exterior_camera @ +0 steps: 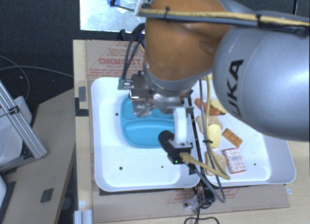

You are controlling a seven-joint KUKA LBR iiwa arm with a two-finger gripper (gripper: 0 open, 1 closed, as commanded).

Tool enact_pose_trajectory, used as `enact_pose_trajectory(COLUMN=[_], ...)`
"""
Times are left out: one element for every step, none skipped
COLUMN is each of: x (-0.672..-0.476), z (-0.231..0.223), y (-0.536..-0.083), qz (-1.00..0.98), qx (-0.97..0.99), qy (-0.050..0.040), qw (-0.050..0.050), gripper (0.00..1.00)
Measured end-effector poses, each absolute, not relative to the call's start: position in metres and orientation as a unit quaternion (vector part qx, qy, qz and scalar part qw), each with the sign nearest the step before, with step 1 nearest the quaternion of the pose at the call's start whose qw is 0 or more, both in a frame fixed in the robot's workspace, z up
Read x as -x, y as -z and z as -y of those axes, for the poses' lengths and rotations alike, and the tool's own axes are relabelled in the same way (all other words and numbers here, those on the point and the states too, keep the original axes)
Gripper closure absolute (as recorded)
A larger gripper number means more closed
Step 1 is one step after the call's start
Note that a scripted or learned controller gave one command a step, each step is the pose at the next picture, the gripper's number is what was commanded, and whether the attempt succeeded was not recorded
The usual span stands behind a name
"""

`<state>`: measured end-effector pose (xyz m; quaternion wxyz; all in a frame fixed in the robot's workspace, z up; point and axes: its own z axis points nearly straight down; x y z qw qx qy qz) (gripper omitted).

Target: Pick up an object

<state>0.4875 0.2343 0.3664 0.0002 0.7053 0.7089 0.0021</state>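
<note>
- Two shallow white bins sit side by side on the bench: the left bin [109, 169] and the right bin [271, 169], meeting along a shared middle wall.
- The left bin holds one thing, a blue tray [140, 133] with rounded corners, lying flat near the bin's middle and partly covered by the arm.
- The right bin holds several small things, about five that can be counted: a red-and-white packet [234, 161] near the bin's front edge, an orange-brown wafer-like block [231, 137] just behind it, a pale yellow piece [214, 133] beside the middle wall, a beige piece [219, 162] just left of the packet, and an orange-red item [206, 105] toward the back, partly hidden by the arm.
- The arm's grey body and orange band cover the back of both bins.
- The hand [141, 107] is down over the back edge of the blue tray, at or very near its surface; whether its fingers are apart or together cannot be told, and nothing can be seen held in it.
- A black fitting [169, 146] on the arm hangs over the tray's front right corner.
</note>
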Motion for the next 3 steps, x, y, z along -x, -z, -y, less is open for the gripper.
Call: enact_pose_trajectory(x=[-0.517, -0.485, -0.486], z=[-0.234, -0.229, -0.234], y=[-0.525, -0.466, -0.37], qz=[-0.709, -0.709, -0.707], qx=[-0.705, -0.705, -0.707], qy=[-0.0102, 0.0019, 0.0041], qw=[0.004, -0.001, -0.002], gripper=[1.0, 1.0, 1.0])
